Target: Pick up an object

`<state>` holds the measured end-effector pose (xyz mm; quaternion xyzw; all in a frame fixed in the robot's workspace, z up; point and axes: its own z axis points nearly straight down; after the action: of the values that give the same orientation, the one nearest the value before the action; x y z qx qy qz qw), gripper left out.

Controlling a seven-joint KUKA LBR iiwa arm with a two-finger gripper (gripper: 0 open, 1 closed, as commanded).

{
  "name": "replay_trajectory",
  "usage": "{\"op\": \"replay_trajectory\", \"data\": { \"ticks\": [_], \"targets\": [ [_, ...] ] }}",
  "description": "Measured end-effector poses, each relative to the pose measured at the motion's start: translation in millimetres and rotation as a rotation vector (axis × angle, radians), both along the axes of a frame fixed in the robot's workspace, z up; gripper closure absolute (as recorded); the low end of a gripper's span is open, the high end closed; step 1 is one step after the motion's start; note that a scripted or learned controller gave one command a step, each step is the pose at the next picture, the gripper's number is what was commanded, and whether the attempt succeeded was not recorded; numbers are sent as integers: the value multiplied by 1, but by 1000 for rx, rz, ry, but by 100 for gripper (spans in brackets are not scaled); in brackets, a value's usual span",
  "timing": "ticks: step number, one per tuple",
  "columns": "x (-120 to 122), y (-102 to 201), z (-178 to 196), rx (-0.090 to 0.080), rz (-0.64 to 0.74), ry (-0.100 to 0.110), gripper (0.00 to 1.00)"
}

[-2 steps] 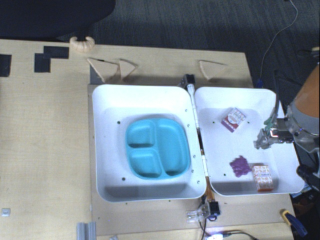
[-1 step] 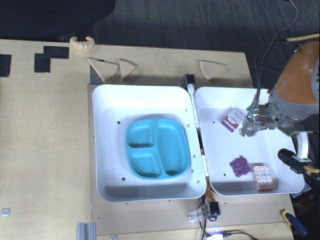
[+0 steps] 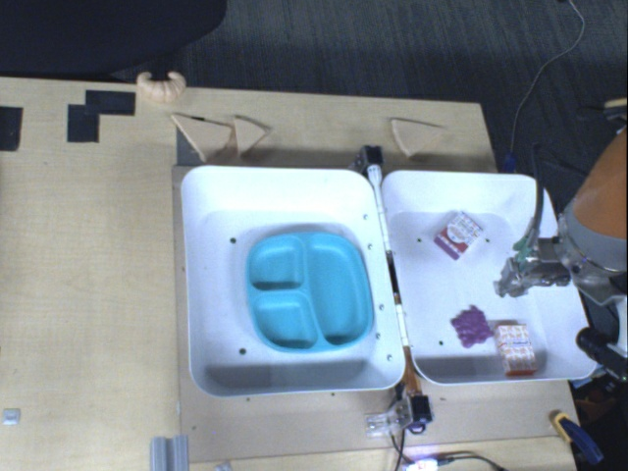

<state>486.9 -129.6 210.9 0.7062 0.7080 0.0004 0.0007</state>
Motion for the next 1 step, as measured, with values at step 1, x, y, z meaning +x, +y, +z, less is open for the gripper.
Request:
{"op": "replay_trajectory", "data": {
  "ticks": [1],
  "targets": [
    [0,0,0,1,0,0,0]
  ]
}}
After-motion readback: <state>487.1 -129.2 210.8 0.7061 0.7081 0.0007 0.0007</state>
